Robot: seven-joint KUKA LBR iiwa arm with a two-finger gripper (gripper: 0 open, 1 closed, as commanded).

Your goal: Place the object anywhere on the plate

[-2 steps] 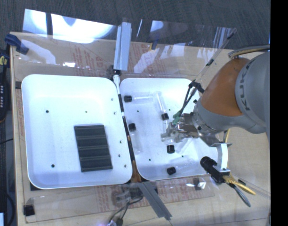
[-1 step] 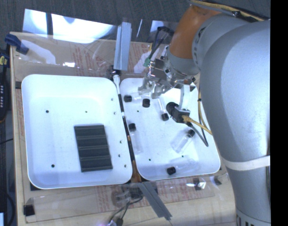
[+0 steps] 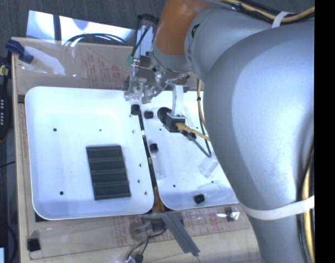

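Plate [image 3: 108, 172], dark, ribbed, in left bin [image 3: 47, 147]; end effector [image 3: 139, 92] grip state unclear.

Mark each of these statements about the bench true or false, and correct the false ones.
1. A dark ribbed plate lies in the left bin. True.
2. The gripper hangs over the front edge of the bins. False: it is near their far edge, over the seam between them.
3. The arm covers much of the right bin. True.
4. The ribbed plate carries a small black object. False: nothing rests on its top.
5. The left bin is black. False: it is white.
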